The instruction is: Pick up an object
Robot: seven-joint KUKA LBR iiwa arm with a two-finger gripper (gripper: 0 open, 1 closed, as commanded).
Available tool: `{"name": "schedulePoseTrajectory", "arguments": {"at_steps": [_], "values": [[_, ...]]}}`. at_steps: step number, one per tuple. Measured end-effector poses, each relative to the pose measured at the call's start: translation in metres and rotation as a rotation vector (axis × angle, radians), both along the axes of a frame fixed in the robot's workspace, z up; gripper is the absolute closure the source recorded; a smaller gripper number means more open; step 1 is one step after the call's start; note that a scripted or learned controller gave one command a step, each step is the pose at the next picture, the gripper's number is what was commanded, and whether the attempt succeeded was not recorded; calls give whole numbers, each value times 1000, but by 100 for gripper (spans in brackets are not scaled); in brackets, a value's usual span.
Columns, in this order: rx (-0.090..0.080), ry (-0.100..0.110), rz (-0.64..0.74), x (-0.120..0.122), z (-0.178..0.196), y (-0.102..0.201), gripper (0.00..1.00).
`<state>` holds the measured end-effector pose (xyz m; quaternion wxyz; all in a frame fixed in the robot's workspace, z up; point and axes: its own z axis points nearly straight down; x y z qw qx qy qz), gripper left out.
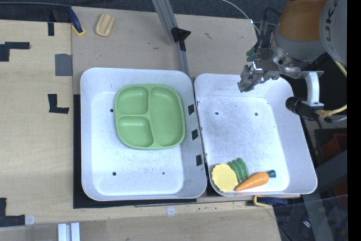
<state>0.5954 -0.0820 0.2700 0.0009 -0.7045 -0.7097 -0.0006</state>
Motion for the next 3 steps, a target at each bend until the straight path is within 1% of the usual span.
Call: {"name": "schedulePoseTrajectory", "arguments": {"at_steps": [1,2,3], "values": [[-1,1,-1,8,0,47,100],[-2,3,-2,12,-20,96,100],[-1,1,0,16,-18,153,100]]}}
